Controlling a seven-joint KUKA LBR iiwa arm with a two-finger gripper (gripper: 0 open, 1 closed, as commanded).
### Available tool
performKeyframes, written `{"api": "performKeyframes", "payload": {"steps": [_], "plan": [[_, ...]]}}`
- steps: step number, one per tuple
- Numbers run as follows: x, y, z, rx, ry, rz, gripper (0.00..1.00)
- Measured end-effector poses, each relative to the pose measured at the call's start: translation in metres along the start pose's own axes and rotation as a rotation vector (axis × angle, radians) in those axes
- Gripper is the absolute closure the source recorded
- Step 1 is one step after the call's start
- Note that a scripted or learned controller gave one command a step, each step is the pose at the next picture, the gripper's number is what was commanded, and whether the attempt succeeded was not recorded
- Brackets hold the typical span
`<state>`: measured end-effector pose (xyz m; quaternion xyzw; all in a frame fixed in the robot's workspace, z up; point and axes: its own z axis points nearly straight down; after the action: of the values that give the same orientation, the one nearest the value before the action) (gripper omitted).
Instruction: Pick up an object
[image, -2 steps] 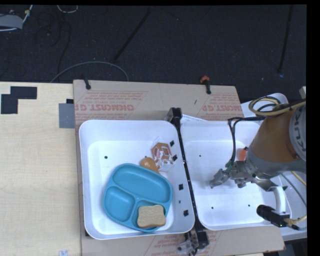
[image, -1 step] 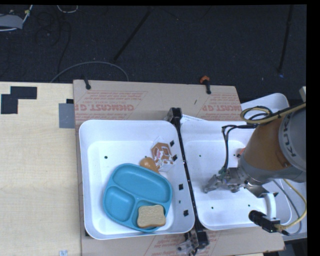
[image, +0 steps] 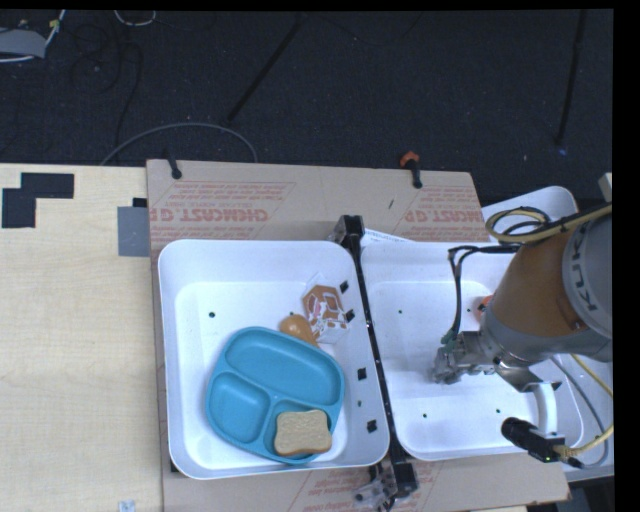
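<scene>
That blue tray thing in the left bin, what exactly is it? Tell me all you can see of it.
The blue divided plate looks like smooth plastic, rounded at the corners, with three compartments. It lies flat and askew on the floor of the left bin. A tan slice of bread sits in its near right compartment; the other compartments look bare. A small orange object lies at its far edge, seemingly touching it.

Dark carpet (image: 330, 80) runs behind the pale wooden desk (image: 70, 350), with black cables (image: 260, 65) trailing across it. A sheet of printed cardboard (image: 310, 200) covers the desk's right part.
</scene>
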<state>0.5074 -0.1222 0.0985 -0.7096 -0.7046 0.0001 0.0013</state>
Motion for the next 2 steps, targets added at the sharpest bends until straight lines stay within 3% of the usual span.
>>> {"api": "performKeyframes", "payload": {"steps": [1,2], "plan": [[-0.006,-0.005,-0.06,-0.004,-0.002,-0.002,1.0],[-0.006,0.006,-0.114,-0.005,-0.002,-0.008,1.0]]}}
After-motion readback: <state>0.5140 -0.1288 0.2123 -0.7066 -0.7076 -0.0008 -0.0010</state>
